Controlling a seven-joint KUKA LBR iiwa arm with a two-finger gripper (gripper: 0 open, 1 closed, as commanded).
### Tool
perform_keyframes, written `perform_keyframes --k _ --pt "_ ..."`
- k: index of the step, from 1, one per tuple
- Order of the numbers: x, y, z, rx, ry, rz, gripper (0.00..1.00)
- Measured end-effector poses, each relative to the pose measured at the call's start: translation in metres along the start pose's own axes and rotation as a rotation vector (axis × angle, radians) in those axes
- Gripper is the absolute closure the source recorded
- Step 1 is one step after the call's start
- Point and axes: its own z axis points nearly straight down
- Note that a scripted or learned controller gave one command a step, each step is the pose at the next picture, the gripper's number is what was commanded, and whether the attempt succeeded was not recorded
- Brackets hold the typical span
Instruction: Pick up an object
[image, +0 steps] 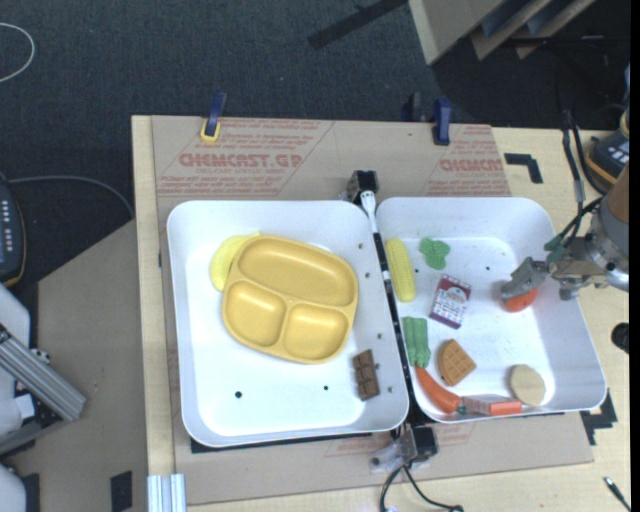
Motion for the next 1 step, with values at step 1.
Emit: perform_keyframes --k 1 --pt "0.0002 -0.0080 0.0457 0.006 0.003 0.001 0.00"
